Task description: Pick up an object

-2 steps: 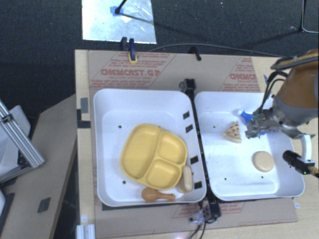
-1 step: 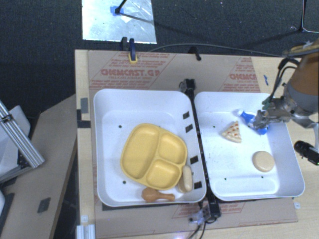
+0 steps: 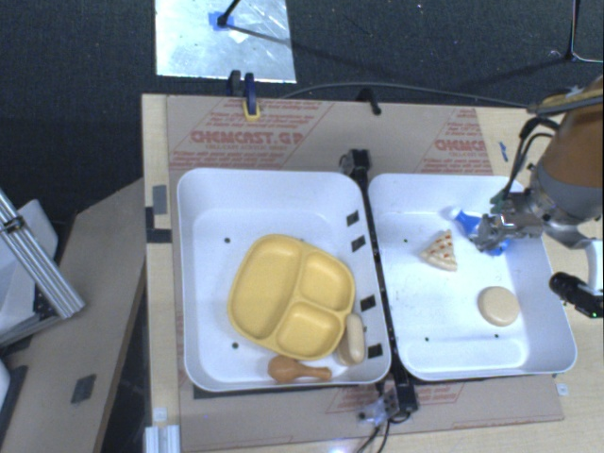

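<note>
Nearest, along the left bin's (image 3: 203, 253) front edge, a brown drumstick (image 3: 298, 370) lay beside a pale oblong piece (image 3: 353, 339), both touching the yellow divided tray (image 3: 292, 295). In the right bin (image 3: 547, 347), a round beige disc (image 3: 497, 306) sat toward the front right corner, with a pizza wedge (image 3: 440, 250) near the middle. Farther back, by the right wall, the gripper (image 3: 491, 235) hung over a blue object (image 3: 472, 225); whether it pinched anything could not be told.
</note>
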